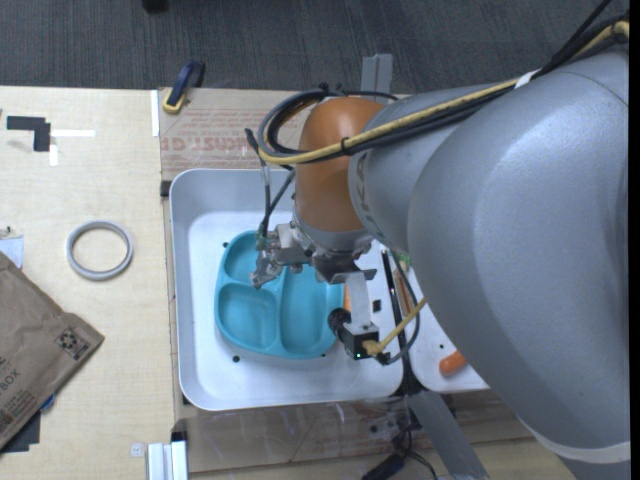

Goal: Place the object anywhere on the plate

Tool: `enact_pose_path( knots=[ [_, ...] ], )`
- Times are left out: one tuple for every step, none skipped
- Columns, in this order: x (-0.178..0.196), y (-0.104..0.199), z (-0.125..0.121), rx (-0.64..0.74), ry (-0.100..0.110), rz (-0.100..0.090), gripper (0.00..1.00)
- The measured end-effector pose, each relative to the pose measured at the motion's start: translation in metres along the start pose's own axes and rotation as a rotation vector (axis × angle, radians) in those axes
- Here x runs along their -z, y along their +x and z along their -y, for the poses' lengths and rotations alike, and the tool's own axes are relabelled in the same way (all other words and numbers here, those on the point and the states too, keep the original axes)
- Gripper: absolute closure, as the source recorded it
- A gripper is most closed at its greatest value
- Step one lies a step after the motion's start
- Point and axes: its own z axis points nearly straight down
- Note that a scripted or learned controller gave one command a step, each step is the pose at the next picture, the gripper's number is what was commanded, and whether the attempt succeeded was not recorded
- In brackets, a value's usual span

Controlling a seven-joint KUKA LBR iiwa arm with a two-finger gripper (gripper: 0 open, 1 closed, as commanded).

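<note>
The grey arm (500, 228) takes up most of the right half of the view, its broad body sloping in from the upper right and covering much of the right-hand bin. Its orange band (330, 173) sits above the wrist, over the left bin, with black and yellow cables looping around it.

The surface (80, 168) is pale wood on the left, with brown cardboard lying beyond the bins. On it stands the left white bin (190, 298), shallow with rounded corners, its near and left walls in plain sight.

Inside that bin lies the blue plate (265, 318), divided into compartments — two along the near side and one at the far left. The hand (268, 264) hangs over the far part of the plate, just at the ridge between compartments; whether it is wide or narrow I cannot tell, and nothing can be made out in its grip.

A brown paper bag (35, 353) lies at the surface's left edge. A ring of tape (100, 249) lies flat, well apart from the bin.

A small orange object (452, 364) peeks out beneath the arm in the right bin, apart from the plate — only part of it shows.
</note>
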Motion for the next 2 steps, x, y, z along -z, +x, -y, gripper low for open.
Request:
enact_pose_path(
  knots=[
    [0.0, 0.0, 0.0, 0.0, 0.0, 0.0, 0.0],
    [0.0, 0.0, 0.0, 0.0, 0.0, 0.0, 0.0]
  ],
)
